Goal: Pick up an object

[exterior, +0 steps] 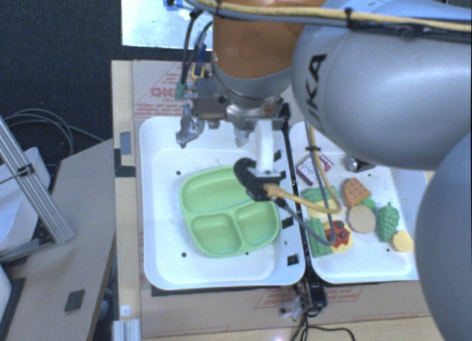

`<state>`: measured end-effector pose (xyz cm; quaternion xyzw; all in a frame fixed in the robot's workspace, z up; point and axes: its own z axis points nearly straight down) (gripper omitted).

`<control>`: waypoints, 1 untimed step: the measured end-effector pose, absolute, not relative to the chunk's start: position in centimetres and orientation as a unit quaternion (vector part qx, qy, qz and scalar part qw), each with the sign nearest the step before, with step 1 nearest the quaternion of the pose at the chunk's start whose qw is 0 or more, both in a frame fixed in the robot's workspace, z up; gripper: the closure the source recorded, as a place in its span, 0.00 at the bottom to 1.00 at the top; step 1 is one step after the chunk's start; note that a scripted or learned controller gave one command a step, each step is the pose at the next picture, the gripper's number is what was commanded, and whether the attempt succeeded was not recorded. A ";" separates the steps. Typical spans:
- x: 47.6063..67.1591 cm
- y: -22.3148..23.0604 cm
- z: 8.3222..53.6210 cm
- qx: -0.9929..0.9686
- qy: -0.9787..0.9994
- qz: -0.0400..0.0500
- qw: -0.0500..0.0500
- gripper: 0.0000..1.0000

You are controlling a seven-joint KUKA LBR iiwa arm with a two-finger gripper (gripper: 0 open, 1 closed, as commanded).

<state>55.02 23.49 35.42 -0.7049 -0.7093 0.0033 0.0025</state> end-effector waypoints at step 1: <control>48.6 23.4 31.7 -0.705 -0.709 0.003 0.002 0.00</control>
